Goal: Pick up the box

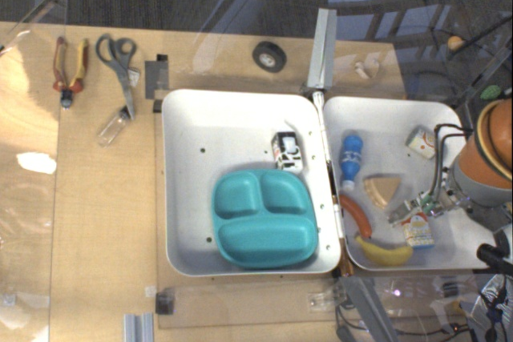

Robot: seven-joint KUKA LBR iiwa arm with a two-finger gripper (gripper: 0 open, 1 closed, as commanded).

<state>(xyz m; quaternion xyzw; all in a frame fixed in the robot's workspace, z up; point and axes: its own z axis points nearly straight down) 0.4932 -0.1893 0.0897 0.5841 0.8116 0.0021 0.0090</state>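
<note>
Arm (490, 160): grey rounded housing, orange band above wrist. Thin black cable (440, 142) loops alongside. Claw (410, 208): small, metallic grey.

The shallow white plastic bin on the left (184, 172) is holding a teal divided plastic tray (264, 219) and a small black and white printed carton (288, 151). The white bin on the right (385, 112) is showing a blue plastic bottle with a white label (350, 158), a red sausage-shaped toy (355, 216), a yellow banana (383, 252), a tan wedge (381, 190), a white box with an orange and green print (417, 231), and a small white carton with a dark mark (422, 142). The grey arm with its orange band (493, 144) is reaching in. On the light wooden bench (96, 236) are lying red-handled pliers (69, 68), grey scissors (120, 64) and a black tape roll (269, 56).
</note>
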